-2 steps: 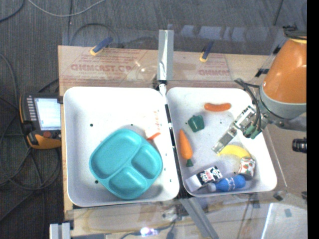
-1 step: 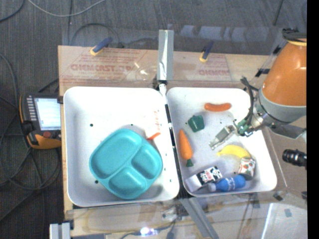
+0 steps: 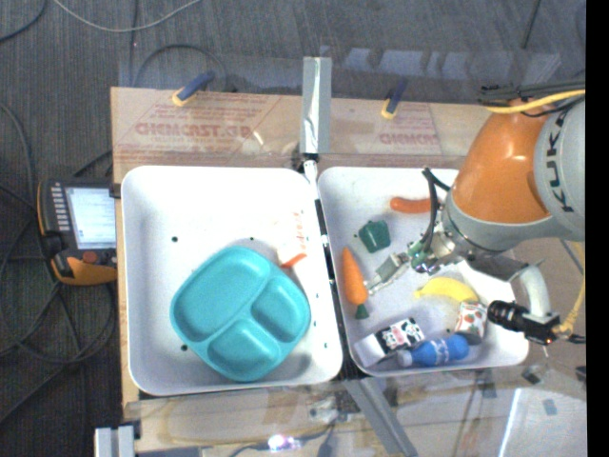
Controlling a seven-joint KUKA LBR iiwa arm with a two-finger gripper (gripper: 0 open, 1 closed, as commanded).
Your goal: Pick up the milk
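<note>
The milk (image 3: pixel 402 335) is a small black-and-white patterned carton lying on its side near the front edge of the right bin (image 3: pixel 335 194). My gripper (image 3: pixel 384 276) hangs over the middle of that bin, pointing left toward the carrot (image 3: pixel 354 280). It is up and to the left of the milk, apart from it, and nothing shows in its grasp. The grey arm with its orange band (image 3: pixel 504 174) comes in from the right and covers the bin's right side.
Beside the milk lie a blue bottle (image 3: pixel 438 352), a small red-and-white carton (image 3: pixel 469 319) and a banana (image 3: pixel 447 289). A green block (image 3: pixel 375 234) and an orange sausage (image 3: pixel 411 204) sit further back. The left bin (image 3: pixel 162 198) holds a teal divided plate (image 3: pixel 242 312).
</note>
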